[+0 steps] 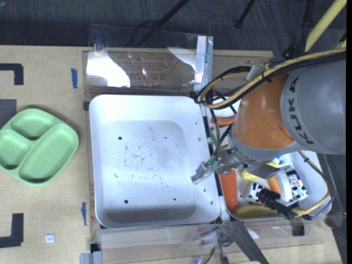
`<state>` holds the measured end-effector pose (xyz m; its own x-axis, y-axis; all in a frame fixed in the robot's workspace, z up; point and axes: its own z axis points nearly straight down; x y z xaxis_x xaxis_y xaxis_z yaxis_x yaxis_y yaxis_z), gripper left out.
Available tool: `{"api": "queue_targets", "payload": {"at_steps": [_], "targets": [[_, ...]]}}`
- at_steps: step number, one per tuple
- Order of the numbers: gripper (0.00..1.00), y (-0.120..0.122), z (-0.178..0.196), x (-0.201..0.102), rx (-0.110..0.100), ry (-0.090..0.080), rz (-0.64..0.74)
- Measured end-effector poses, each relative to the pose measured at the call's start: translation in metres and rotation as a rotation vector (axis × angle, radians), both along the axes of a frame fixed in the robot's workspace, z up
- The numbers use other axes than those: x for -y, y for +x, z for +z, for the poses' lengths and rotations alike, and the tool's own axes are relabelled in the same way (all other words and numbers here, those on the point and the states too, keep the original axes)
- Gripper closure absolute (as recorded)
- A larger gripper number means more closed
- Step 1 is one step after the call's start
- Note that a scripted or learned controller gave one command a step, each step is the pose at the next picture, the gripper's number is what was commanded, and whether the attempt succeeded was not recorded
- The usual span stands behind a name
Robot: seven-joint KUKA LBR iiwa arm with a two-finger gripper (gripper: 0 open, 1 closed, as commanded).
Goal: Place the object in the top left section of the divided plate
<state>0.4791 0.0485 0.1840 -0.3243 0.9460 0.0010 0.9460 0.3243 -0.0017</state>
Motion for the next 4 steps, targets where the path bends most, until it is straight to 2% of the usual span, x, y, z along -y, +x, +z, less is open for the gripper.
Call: {"api": "queue_targets", "payload": {"at_steps": [1, 3, 4], "targets": [[0.00, 0.010, -0.056, -0.011, 0.025, -0.017, -0.082], [0.00, 0.011, -0.060, -0.008, 0.023, -0.030, 0.059], [1.00, 0.014, -0.048, 0.006, 0.033, -0.047, 0.035]]}}
